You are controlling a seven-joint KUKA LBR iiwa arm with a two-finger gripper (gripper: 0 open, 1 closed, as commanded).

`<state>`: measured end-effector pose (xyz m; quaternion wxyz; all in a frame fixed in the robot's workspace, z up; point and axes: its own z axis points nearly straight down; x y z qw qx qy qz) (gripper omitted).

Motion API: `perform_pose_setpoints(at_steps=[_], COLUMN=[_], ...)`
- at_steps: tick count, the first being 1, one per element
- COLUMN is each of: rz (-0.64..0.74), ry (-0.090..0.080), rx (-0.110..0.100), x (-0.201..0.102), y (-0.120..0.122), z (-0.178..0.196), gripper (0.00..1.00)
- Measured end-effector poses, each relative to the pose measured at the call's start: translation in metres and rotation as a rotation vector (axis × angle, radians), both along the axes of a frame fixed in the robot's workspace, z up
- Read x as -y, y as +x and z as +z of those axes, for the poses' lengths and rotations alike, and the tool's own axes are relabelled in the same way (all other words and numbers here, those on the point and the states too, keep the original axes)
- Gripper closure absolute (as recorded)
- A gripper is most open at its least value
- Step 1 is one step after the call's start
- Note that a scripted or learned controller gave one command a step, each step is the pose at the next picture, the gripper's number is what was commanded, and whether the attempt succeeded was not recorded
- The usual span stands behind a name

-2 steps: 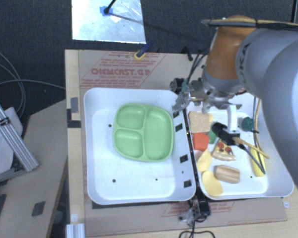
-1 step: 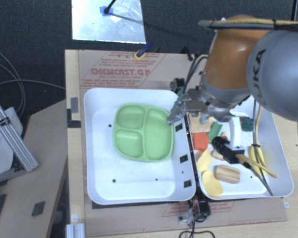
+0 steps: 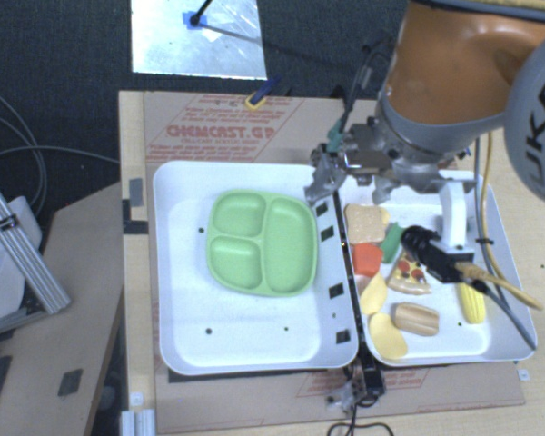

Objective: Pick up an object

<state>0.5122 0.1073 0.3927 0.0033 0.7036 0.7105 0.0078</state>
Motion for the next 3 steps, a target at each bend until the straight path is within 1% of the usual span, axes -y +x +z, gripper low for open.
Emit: perform_pose_setpoints(at_steps=[1, 2, 3], rz=[-0.001, -0.002, -0.008], ry=[-0.004, 0.001, -0.012], rx=[-0.015, -0.002, -0.030], x=[-0.045, -0.086, -0.121], y=[-0.026, -0.025, -0.026], z=[-0.029, 0.077, -0.171], gripper=[0.00, 0.00, 0.00])
